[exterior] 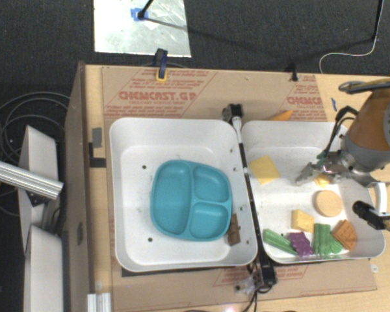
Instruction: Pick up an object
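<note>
In the right bin (292, 138), my gripper (314, 171) is low over the middle of the floor, with the grey arm and its orange band (370, 119) reaching in from the right. A yellow cheese slice (265, 169) lies just left of the gripper. A small yellow piece (322, 181) sits right under the gripper, touching or nearly touching it. Toward the front lie a round tan biscuit (327, 203), a yellow block (303, 221), a green bean pod (277, 240), a purple grape bunch (301, 243), a green ridged piece (323, 238) and an orange-brown piece (344, 234).
The left bin (127, 174) holds a teal divided plate (191, 200). A brown piece (234, 229) lies by the wall between the bins. An orange item (281, 116) rests on the cardboard behind the right bin. Cables run along the left side.
</note>
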